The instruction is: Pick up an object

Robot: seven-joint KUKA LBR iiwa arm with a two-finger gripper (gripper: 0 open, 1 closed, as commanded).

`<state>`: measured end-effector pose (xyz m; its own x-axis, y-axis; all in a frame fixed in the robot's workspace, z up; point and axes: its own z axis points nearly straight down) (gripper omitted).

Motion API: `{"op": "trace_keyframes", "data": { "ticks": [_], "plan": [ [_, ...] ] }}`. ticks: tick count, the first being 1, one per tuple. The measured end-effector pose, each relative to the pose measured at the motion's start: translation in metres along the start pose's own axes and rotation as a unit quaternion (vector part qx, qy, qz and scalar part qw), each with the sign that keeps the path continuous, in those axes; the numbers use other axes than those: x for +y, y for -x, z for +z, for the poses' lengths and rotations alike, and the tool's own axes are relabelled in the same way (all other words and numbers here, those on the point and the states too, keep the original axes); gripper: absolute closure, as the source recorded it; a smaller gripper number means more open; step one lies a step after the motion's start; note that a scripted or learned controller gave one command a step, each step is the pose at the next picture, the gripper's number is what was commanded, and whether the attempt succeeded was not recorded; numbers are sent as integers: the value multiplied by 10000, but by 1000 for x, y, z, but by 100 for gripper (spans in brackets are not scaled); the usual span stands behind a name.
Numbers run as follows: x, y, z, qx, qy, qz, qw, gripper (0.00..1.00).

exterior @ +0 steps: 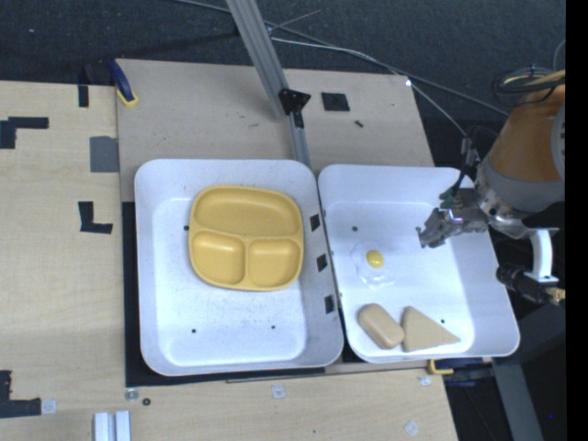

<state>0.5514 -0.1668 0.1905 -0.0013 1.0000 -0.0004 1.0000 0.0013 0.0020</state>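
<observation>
In the right bin (478,274) lie a small yellow round piece (375,259) near the middle, a tan oval piece (379,325) at the front, and a tan wedge (425,330) touching it on the right. My gripper (435,232) hangs over the right bin's upper right part, up and to the right of the yellow piece, with nothing visible between its dark fingers. The left bin (165,283) holds a yellow divided plate (246,237) with three compartments.
A slanted metal pole (266,53) runs from the top down to the gap between the bins. Cables cross the dark floor behind the bench. Black tape marks and a yellow-blue clip (123,84) lie on the wooden bench to the left.
</observation>
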Motion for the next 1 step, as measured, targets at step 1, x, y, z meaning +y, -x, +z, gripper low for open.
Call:
{"op": "trace_keyframes", "data": {
  "ticks": [1],
  "plan": [
    [7,-6,-60,-5,12,-6,10000,100]
  ]
}}
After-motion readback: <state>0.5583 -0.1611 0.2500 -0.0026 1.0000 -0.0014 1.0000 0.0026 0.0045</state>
